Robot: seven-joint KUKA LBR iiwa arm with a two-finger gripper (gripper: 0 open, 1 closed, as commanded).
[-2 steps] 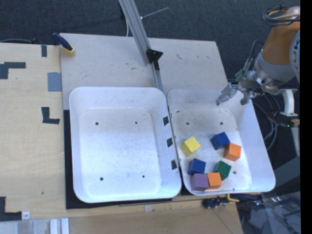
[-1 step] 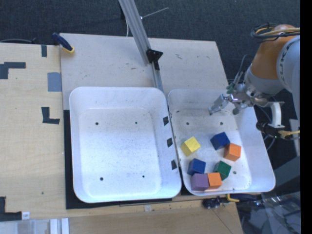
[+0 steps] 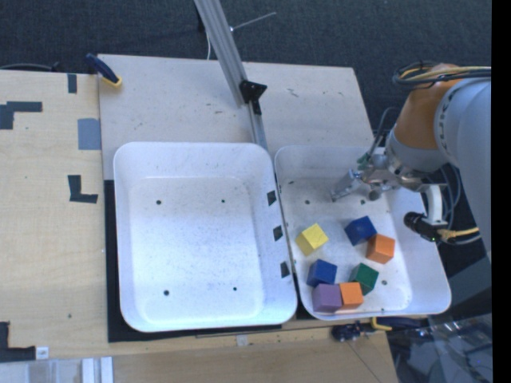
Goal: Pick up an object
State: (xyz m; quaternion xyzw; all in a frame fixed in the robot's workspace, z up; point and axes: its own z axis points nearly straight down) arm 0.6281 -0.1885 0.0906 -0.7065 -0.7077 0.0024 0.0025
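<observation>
Arm comes in from right w/ gripper low over far part of right bin. Fingers point left & slightly near, toward bin centre; can't tell how far apart they are, nothing visible between them.

Blocks sit in near half of right bin, all clear of gripper:
- yellow cube furthest left, turned so a corner faces near edge
- blue cube closest to gripper, just near of it, also rotated
- orange cube right of & touching blue one
- second blue cube near of yellow
- green cube mid cluster
- purple cube & small orange cube side by side at near wall

All roughly cubic, no clear long axis. Left bin beside it, rims touching.
</observation>
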